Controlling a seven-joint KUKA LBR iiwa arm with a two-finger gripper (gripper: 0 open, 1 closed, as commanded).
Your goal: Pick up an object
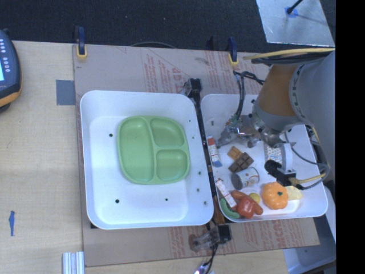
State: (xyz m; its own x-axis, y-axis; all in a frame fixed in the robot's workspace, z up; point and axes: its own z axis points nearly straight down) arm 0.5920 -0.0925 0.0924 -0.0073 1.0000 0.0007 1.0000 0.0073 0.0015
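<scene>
We are looking down on a light wooden bench (40, 170). A brown cardboard sheet (159, 67) is lying flat across its middle, held at the far edge by two yellow-and-blue clamps (81, 43). Two shallow white bins are sitting side by side on the cardboard: the left bin (97, 153) and the right bin (311, 207), touching along their inner walls. A grey tape patch (65, 92) is sticking to the bench just left of the cardboard, and a yellow-edged handheld pendant (8, 67) is resting at the bench's far left edge.
</scene>
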